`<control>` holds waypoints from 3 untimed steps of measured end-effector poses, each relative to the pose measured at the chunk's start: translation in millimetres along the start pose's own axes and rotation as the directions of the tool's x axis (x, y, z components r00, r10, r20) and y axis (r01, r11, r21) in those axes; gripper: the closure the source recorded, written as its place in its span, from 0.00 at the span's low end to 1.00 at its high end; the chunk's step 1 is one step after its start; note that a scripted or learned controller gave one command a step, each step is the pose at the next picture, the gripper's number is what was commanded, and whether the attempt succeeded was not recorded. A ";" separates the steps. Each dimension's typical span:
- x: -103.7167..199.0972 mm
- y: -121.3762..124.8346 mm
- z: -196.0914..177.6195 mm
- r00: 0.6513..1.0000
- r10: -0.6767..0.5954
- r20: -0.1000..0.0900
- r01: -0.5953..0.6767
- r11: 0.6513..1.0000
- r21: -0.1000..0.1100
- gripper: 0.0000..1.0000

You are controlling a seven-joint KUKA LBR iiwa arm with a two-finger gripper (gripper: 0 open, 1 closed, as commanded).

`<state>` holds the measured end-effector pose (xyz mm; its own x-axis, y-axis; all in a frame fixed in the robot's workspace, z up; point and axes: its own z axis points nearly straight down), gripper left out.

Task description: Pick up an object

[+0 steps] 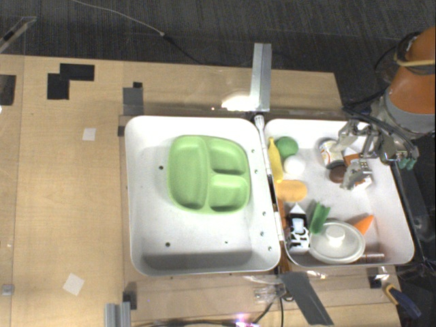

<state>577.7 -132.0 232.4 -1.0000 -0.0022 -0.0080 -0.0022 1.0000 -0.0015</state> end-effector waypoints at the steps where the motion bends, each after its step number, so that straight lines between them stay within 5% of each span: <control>1: -38.4 -36.1 135.7 0.991 0.135 0.002 -0.135 0.991 0.000 0.00; 2: 50.4 -48.1 141.1 0.934 0.358 0.011 -0.358 0.934 -0.002 0.00; 3: 77.0 -56.6 137.9 0.931 0.364 0.028 -0.364 0.932 -0.003 0.00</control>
<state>501.9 -189.0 94.0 -0.9317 0.3614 -0.0356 0.3615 0.9324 0.0046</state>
